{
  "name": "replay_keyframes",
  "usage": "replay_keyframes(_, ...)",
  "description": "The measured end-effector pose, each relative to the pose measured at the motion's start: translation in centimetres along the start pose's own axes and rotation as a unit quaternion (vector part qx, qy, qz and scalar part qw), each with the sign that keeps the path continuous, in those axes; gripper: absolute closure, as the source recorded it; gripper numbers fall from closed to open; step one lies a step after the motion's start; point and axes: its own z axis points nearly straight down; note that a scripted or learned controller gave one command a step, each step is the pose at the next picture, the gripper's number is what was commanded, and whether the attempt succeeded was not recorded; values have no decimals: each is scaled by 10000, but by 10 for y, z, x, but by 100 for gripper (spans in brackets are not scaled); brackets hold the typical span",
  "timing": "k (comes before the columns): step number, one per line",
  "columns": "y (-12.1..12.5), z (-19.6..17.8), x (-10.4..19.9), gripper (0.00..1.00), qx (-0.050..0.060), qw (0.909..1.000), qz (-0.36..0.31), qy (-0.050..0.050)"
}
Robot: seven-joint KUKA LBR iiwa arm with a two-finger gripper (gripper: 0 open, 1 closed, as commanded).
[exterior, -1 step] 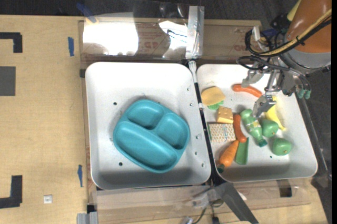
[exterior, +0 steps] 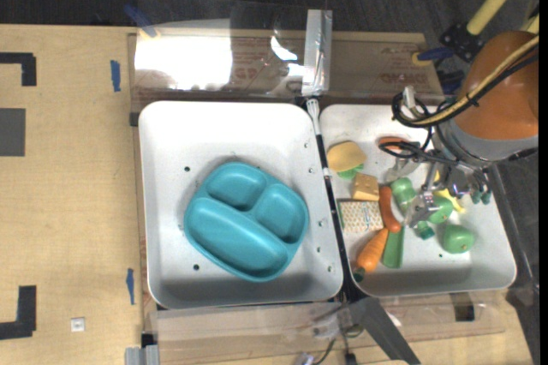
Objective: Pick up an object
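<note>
You see 2 white bins side by side on the bench. The left bin holds 1 teal plate with 3 compartments, lying a little below the middle of the bin.

The right bin holds a heap of small toy foods. Near its upper left there is a yellow bun-like piece, and just below it a tan cube. Below the cube lies a flat cracker-like piece with a dotted pattern. A red sausage shape runs beside the cracker, and under it an orange carrot touches a dark green stick. Further right you find a light green round piece, close to the lower right of the pile.

The arm comes in from the right, its orange band over the upper right corner of the right bin. The gripper is low over the middle of the pile, among green and yellow pieces. You cannot tell how its jaws stand, because cables and toys clutter that place, and you cannot tell if any piece is between them.
</note>
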Motion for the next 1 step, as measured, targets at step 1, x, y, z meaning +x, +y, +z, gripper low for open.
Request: replay_keyframes(1,25,59,-8,0,35,9997,-174,-156)
